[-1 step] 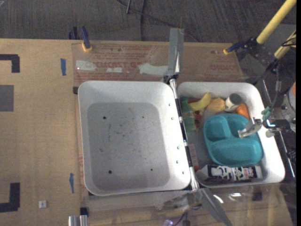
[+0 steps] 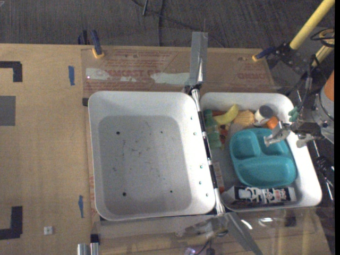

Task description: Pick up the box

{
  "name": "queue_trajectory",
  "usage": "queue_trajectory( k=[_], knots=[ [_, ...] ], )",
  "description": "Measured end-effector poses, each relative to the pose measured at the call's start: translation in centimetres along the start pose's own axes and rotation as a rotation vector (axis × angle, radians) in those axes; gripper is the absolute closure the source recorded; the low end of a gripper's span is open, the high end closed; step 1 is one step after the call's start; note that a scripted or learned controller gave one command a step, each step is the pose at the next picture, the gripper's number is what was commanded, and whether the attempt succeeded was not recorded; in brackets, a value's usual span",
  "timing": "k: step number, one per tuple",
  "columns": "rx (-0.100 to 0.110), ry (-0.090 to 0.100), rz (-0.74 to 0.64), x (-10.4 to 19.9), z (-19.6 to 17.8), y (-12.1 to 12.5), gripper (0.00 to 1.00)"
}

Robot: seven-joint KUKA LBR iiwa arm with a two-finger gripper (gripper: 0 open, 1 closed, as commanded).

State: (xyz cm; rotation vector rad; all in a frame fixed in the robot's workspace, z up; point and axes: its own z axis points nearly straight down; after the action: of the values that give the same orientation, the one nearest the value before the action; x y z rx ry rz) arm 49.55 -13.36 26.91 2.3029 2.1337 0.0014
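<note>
The box (image 2: 264,194) is long and narrow, black and white with print, and lies flat along the near wall of the right bin (image 2: 313,193). My gripper (image 2: 277,136) hangs over the far right corner of a teal divided plate (image 2: 261,158), well behind the box and apart from it. The arm's wrist (image 2: 313,124) comes in over the bin's right rim.
A yellow banana (image 2: 228,114), an orange-tan fruit (image 2: 245,119), a small white cup (image 2: 264,112) and green and red pieces (image 2: 212,132) crowd the far side of the right bin. The left bin (image 2: 95,142) adjoins it. A yellow pole (image 2: 313,17) stands at the back right.
</note>
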Motion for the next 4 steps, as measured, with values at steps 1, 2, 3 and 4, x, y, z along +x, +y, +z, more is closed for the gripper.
queue_trajectory(
  k=[1, 2, 3, 4],
  knots=[
    [0.005, 0.001, 0.226, -3.4, 10.4, 2.8, 0.0],
    [0.001, 0.0, 0.043, -3.6, -5.0, -1.3, 0.0],
    [-0.001, -0.002, 0.042, -3.6, -6.0, -1.1, 1.0],
    [0.0, -0.001, 0.028, -4.2, -16.7, 2.6, 1.0]
  ],
)
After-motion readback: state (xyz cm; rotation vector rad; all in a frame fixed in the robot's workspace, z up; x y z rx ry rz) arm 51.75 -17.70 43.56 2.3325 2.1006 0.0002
